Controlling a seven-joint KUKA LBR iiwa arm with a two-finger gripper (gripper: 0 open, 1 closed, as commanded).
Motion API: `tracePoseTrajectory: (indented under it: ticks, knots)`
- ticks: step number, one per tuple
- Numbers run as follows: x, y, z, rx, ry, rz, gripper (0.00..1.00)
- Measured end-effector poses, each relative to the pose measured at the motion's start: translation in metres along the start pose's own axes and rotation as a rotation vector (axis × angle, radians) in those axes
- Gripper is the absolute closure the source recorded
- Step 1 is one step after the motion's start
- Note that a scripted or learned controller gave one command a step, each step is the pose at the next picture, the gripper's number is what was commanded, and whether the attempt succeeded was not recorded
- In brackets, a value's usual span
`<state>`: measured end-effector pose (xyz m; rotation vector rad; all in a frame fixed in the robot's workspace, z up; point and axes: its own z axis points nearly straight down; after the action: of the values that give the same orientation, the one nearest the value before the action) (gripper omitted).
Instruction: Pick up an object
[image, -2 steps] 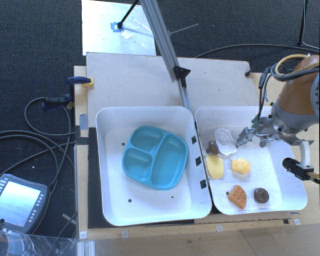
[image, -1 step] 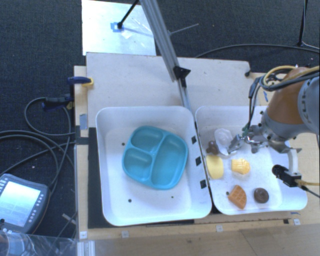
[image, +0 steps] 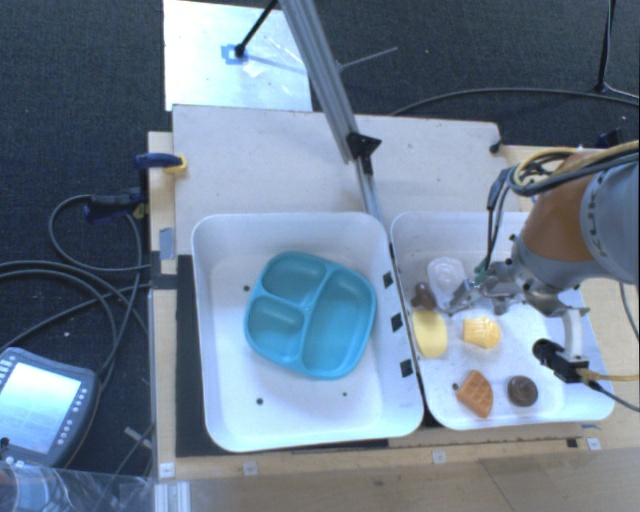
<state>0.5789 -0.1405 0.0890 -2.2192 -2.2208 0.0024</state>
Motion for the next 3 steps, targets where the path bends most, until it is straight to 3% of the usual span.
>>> tracePoseTrajectory:
  ticks: [1,3]
  knots:
    - [0.0,0.002,-0.013,-0.006,0.0,0.0,1.0]
    - [-0.004,0.004,-0.131,-0.011,-0.002,-0.005,1.0]
